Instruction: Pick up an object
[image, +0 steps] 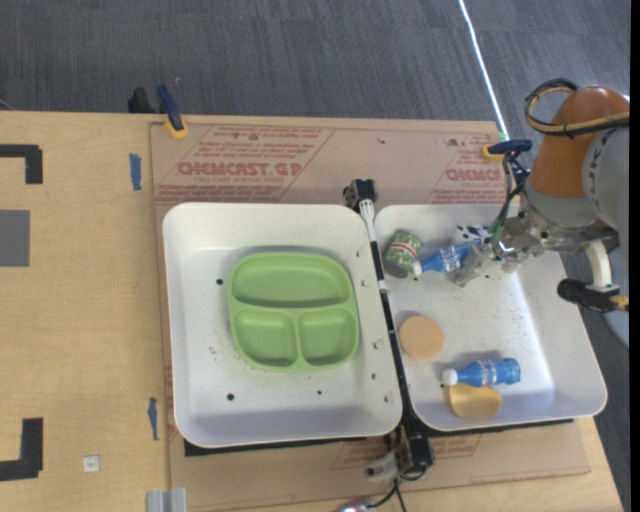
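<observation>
Left bin (190, 300): holds a green divided tray (293, 310), three compartments, lying flat near the middle
Right bin (560, 340): holds a green-labelled can (403, 252), a tilted blue bottle (445, 260), a round tan disc (421, 337), a second blue bottle (485, 374) with white cap, a yellow-tan piece (473, 402)
Tilted blue bottle: upper part of right bin, just beside the can, other end toward the gripper
Gripper (470, 262): low at the bottle's right end; width of the claw impossible to tell, grip unclear
Arm (575, 150): entering from the right, above right bin's far corner
</observation>
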